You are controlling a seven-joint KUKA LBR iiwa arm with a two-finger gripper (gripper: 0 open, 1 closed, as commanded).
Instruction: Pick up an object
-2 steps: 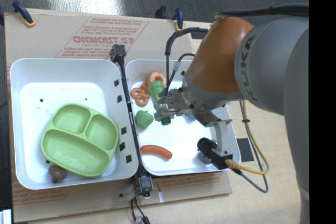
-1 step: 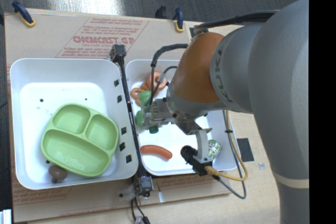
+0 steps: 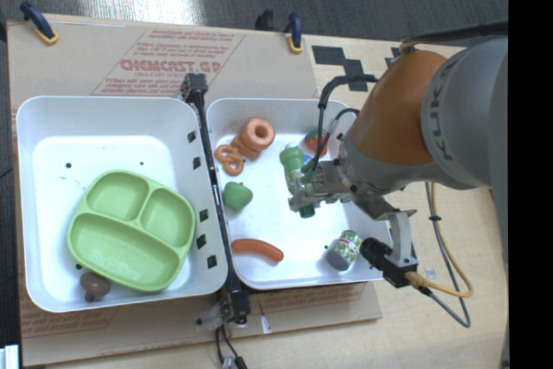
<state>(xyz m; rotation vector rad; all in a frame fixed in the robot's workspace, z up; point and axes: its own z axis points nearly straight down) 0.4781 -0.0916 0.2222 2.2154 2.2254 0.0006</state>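
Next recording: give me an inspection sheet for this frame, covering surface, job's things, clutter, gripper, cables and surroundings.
Surface: brown printed cardboard sheet under two shallow white bins.
Job's things: right white bin holds a tan stacked ring toy, small pretzel, green pepper-like toy, orange sausage toy, small can.
Clutter: left white bin holds a green three-compartment tray and a brown lump.
Gripper: two-finger gripper low in the right bin; finger state unclear.
Cables: yellow cable loops at the right.
Surroundings: blue-and-yellow clamps on the cardboard's far edge.
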